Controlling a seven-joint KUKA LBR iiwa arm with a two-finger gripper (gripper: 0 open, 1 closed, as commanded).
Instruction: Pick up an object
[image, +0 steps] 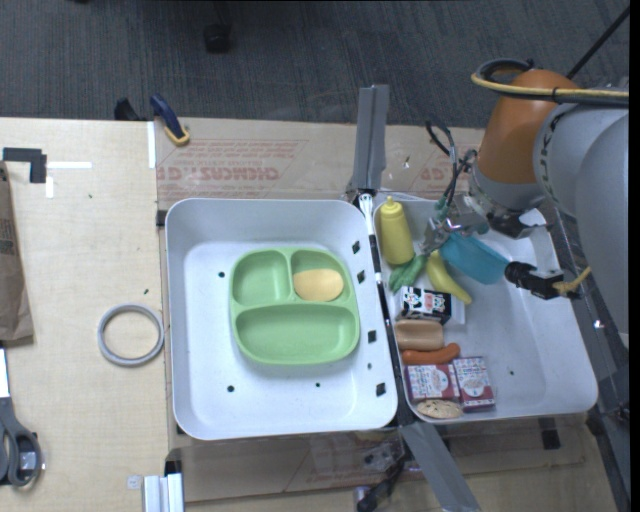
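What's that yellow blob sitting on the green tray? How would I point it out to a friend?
Start at the left bin; a green tray with three compartments lies in its middle. The yellow oval piece sits in the tray's upper right compartment. It is the tray's sole item, paler and rounder than the yellow bottle and banana in the right bin.

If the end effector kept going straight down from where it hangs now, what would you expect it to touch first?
Most likely the banana, since the end effector hangs over the right bin's back corner, just above it and beside the mustard bottle. Depth is hard to judge in this slanted view.
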